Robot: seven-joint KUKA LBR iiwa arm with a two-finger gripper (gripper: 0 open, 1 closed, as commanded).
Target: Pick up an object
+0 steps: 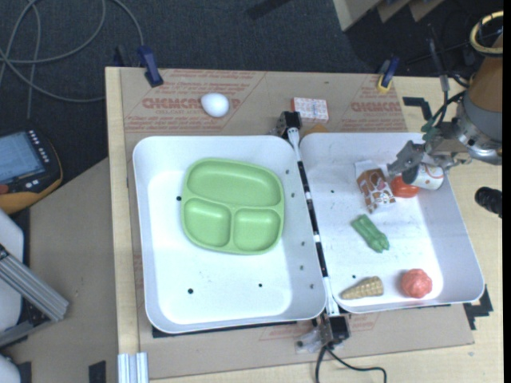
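Near edge, right bin (pixel 455 214): I see a tan cone (pixel 362 288) at 7 o'clock and a red ball (pixel 415 282) at 5 o'clock.
Middle, right bin: green pickle-like piece (pixel 370 234), lying apart from the rest.
Left bin (pixel 160 214): green 3-compartment plate (pixel 233 206) at its centre.
Far, right bin: brown-and-white packet (pixel 374 188) and a red-and-white item (pixel 417 183) at 1 o'clock.
Gripper (pixel 411 162): hovers over that item (fingers — I cannot tell).
Beyond: white egg (pixel 214 104) on the board.
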